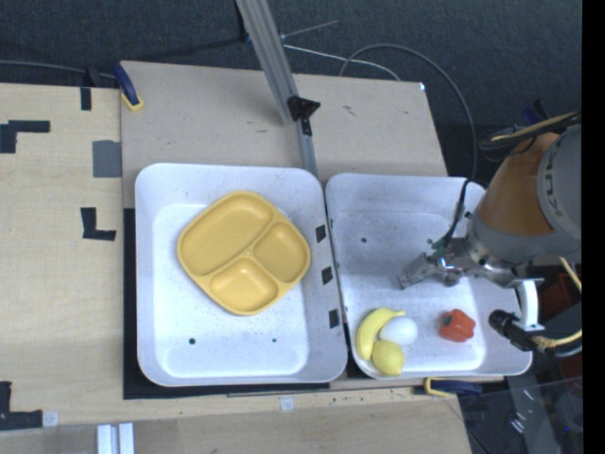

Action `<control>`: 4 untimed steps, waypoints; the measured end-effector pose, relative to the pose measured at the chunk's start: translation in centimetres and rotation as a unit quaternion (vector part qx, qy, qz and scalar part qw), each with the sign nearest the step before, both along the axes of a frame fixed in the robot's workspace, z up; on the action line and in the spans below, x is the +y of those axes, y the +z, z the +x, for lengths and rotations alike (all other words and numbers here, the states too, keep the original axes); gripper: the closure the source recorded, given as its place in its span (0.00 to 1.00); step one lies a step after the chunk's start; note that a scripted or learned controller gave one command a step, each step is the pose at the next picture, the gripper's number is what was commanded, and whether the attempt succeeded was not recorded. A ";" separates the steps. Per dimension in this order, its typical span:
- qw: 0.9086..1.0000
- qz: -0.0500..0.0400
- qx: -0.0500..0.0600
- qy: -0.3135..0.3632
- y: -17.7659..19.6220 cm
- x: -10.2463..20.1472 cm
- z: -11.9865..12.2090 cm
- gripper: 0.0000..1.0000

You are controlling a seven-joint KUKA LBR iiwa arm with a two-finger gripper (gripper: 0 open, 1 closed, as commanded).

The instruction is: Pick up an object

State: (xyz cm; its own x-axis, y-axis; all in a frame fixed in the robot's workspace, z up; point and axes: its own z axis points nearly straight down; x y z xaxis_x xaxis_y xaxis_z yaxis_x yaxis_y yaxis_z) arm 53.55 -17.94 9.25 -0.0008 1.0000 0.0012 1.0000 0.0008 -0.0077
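In the right bin [378, 206] lie a yellow banana [373, 324], a white egg-shaped object [400, 330] and a yellow lemon [387, 356], clustered at the front left corner. A small red pepper-like object [457, 325] rests near the front right. My gripper [416, 274] hangs low over the middle of the right bin, above and left of the red object and behind the yellow cluster. Nothing shows between its fingers.
A yellow divided plate [244, 251] lies in the left bin [161, 339]. A grey metal pole [274, 50] slants across the bench behind the bins. The arm's orange band [515, 197] sits over the right bin's far right edge.
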 end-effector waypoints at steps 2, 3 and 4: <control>1.000 -0.002 -0.006 0.000 7.0 -0.9 -0.1 1.00; 1.000 -0.002 -0.006 0.000 12.0 -1.8 -0.6 1.00; 1.000 -0.002 -0.007 0.000 18.3 -2.3 -0.3 1.00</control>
